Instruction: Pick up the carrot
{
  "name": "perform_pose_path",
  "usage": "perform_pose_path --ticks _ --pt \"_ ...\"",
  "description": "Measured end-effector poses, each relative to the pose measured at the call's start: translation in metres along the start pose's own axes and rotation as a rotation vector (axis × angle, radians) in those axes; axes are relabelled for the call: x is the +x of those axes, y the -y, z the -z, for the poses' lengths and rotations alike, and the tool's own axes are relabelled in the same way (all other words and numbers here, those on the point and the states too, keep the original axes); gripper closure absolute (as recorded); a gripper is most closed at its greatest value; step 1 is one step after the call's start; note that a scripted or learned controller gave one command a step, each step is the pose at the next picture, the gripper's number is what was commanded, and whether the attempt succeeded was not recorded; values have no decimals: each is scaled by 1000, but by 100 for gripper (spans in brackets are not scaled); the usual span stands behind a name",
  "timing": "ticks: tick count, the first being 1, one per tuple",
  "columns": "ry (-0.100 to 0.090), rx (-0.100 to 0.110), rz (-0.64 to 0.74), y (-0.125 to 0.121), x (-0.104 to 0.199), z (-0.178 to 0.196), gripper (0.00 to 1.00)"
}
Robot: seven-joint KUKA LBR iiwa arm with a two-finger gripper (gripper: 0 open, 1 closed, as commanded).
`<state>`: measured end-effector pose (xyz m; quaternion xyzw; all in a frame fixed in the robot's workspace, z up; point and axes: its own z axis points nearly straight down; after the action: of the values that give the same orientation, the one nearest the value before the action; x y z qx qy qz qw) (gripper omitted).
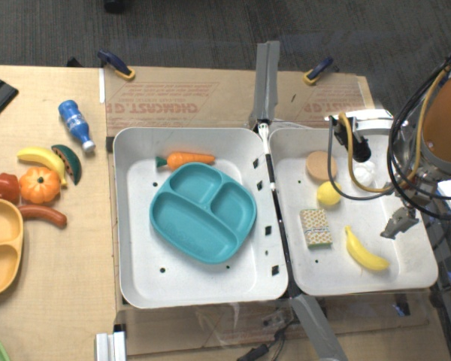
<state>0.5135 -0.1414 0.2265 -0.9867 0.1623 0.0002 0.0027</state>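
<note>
The orange carrot, with a green stub at its left end, lies flat at the back of the left bin. It rests just behind the rim of a teal divided plate. My gripper hangs at the right side of the right bin, far to the right of the carrot, with cables looping above it. Nothing is seen in its grasp.
The right bin holds a tan disc, a lemon, a speckled sponge block and a banana. On the bench to the left lie a blue bottle, toy fruit and an orange dish.
</note>
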Motion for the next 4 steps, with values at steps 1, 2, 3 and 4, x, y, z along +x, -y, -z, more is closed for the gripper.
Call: perform_pose_path --ticks 1,2,3,4 --pt "4 -3 85 13 -7 -136 0" --pt "-1 0 94 -55 -3 -35 0" --pt "0 1 90 -15 0 -33 0" --pt "5 -3 -124 -33 -21 -136 0"
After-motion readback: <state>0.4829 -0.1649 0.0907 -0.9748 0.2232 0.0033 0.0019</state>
